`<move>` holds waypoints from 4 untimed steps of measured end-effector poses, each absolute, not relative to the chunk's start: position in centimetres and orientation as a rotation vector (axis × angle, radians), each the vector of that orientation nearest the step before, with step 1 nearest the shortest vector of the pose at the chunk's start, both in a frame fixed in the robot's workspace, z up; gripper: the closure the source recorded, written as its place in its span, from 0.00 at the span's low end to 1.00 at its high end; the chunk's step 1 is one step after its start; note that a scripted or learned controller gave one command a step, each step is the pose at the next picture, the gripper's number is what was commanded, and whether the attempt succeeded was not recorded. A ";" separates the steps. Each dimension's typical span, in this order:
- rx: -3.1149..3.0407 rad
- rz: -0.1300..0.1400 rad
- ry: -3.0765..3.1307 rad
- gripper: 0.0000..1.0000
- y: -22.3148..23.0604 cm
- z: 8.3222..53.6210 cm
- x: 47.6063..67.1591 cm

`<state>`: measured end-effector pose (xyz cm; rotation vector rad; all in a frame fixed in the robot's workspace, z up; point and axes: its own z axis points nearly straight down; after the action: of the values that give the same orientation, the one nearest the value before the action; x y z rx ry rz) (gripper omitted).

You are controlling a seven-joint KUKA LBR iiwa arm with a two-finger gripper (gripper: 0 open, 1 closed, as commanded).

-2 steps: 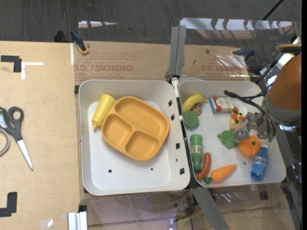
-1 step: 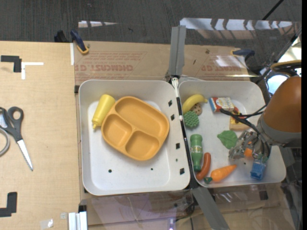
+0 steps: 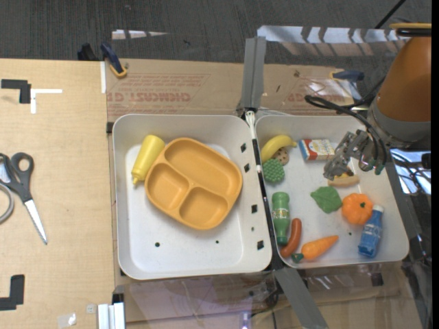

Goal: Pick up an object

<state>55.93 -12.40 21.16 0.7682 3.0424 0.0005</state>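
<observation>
The tan bread-like piece [image 3: 343, 179] lies directly under the jaws [image 3: 348, 157] in the right bin [image 3: 396, 252], touching or nearly touching their tips; whether the jaws stand open or closed I cannot tell. The risk, as I judge it, is crowding: a small carton [image 3: 316, 149] sits just to their left, a green leaf [image 3: 326, 199] just below, and an orange pumpkin [image 3: 357, 208] below to the right. A slightly off descent could nudge the piece aside or pinch a neighbour instead.
</observation>
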 end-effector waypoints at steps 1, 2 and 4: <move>0.868 0.001 3.013 1.00 -9.5 9.4 62.8; 0.623 -0.002 3.071 1.00 -22.3 10.6 60.9; 0.664 -0.004 3.055 0.00 -20.9 9.8 56.1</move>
<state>56.08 -20.88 9.81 0.6640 3.0554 -0.0036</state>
